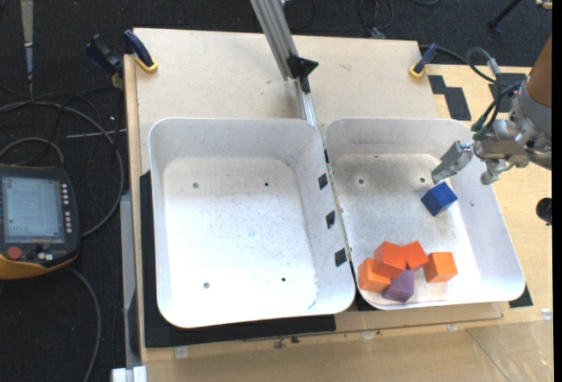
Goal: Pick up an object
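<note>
the gripper (470, 162) hangs over the right bin (504, 235) with fingers apart and nothing between them, just above the blue cube (439, 198).

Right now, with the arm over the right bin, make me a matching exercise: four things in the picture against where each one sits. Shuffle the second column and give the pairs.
Things:
1. small blue cube
2. small purple block
3. grey handheld control pendant with a screen
4. shallow white plastic left bin

Places:
A. on the dark floor left of the bench
B. just below the gripper, apart from the other blocks
C. against the orange blocks near the right bin's front edge
D. beside the right bin, holding no blocks

Pairs: 1-B, 2-C, 3-A, 4-D
</note>
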Robot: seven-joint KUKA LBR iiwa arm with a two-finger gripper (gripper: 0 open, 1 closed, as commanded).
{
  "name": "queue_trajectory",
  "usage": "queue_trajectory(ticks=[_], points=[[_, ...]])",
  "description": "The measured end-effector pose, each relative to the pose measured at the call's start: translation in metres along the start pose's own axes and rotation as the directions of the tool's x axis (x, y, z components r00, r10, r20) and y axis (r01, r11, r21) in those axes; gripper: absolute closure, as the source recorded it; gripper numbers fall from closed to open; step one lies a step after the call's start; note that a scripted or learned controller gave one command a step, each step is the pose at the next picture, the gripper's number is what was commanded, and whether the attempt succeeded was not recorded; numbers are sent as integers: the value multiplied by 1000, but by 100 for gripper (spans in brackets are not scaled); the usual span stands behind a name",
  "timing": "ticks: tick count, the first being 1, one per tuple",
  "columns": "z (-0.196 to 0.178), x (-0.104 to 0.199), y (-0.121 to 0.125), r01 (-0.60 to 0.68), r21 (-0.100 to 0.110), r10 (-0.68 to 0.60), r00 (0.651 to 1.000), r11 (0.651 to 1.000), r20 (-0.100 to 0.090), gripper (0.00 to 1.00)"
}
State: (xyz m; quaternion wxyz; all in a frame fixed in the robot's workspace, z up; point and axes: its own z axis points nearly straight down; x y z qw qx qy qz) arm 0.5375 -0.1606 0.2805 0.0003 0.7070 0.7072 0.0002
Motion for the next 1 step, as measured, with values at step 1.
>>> queue_trajectory(ticks=[1], points=[[186,-25,-17,-3,-1,3,1000,1000,1,0]])
